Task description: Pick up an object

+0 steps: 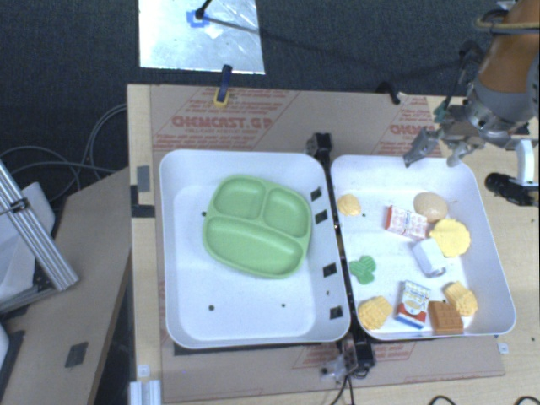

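My gripper [437, 149] hangs open over the far edge of the right bin [371, 169], with nothing between its fingers. Below it in that bin lie toy foods: a tan egg-like piece [431, 204], a red-and-white packet [405, 221], a yellow flower-shaped piece [451, 238], a white cylinder [429, 257], a small yellow piece [348, 204], a green leafy piece [363, 268], a yellow round piece [375, 312], a red-and-blue carton [413, 301], a brown block [445, 317] and a yellow waffle piece [461, 297].
The left bin [181, 310] holds a green divided plate [256, 225]. Black clips run along the seam between the bins [329, 226]. A shiny metal sheet [201, 22] lies beyond the bench. An aluminium rail [29, 226] stands at far left.
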You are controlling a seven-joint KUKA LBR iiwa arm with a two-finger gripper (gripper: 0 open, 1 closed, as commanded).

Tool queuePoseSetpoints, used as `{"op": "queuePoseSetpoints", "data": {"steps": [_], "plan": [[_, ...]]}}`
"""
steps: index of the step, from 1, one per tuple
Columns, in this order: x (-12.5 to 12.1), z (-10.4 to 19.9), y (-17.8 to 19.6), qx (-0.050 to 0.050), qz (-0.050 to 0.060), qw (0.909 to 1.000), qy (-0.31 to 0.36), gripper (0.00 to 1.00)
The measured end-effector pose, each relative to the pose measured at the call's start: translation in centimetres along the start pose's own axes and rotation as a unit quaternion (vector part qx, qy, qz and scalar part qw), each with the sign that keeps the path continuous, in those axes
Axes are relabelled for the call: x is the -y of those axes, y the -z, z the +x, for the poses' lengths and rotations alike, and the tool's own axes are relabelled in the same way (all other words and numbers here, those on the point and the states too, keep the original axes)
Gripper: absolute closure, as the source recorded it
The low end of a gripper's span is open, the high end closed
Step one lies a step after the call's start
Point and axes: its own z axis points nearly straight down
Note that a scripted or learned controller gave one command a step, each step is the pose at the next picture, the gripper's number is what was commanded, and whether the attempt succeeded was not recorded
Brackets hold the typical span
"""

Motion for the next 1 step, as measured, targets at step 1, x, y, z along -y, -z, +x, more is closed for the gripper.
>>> {"op": "queuePoseSetpoints", "data": {"steps": [1], "plan": [[-0.25,0.04,0.82,0.001,-0.006,1.0000,0.001,0.00]]}}
